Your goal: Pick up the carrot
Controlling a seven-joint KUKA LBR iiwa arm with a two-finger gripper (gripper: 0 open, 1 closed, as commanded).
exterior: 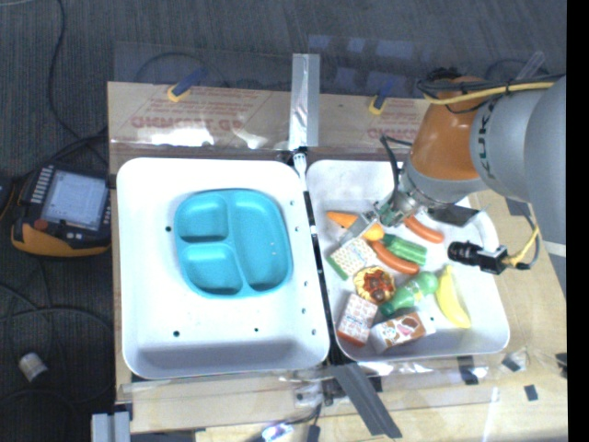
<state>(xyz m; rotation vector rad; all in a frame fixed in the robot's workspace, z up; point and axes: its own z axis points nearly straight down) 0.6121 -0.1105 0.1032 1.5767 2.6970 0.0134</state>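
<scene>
The carrot (342, 218), a small orange wedge, lies on the floor of the right bin (350, 180) near its left wall. My gripper (381, 215) is low in that bin, just right of the carrot, with a narrow gap between them. The grey arm with its orange band (446, 150) comes down from the upper right and covers the gripper's upper part. I see nothing held by it.
The right bin is crowded: a green cucumber (403, 247), two red-orange sausages (423, 228) (396, 261), a banana (451, 299), a pizza slice (375, 284), a checked cracker (348, 256) and small boxes (357, 319). A blue divided plate (235, 242) sits in the left bin (147, 320).
</scene>
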